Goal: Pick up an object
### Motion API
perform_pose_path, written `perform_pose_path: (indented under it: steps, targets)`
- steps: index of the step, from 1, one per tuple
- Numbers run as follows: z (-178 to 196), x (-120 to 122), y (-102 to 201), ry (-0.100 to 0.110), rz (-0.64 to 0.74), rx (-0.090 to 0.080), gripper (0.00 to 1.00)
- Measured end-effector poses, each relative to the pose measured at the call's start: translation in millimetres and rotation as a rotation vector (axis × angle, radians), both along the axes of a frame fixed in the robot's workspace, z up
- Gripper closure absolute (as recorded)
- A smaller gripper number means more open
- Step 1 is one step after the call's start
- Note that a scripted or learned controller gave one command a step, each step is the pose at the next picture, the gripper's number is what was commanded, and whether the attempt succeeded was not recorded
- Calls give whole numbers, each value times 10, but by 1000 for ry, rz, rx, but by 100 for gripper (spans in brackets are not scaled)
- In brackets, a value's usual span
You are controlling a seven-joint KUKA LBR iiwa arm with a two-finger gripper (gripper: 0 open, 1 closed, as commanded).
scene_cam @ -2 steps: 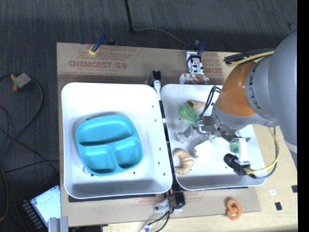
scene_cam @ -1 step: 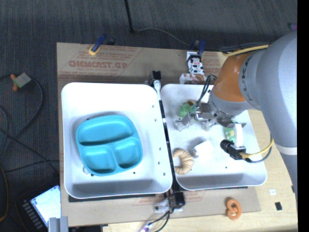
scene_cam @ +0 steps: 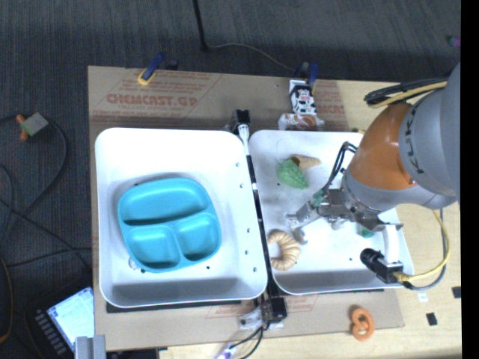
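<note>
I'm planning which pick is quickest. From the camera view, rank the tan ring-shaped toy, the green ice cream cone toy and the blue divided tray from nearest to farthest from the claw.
1. Tan ring toy, right bin's lower left, just below the claw.
2. Green cone toy, right bin's upper part, slightly farther.
3. Blue divided tray, in the left bin, clearly farthest.
</note>
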State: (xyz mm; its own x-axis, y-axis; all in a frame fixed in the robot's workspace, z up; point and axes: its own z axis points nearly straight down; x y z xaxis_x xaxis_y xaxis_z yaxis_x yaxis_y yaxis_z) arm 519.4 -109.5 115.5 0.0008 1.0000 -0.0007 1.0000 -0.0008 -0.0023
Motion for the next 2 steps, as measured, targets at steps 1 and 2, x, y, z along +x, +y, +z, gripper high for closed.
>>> perform_pose_path:
  steps: [1, 2]
  targets:
    - [86, -306, -78, 0, 0, 0, 0]
    - [689, -213, 353, -2, 2, 0, 0]
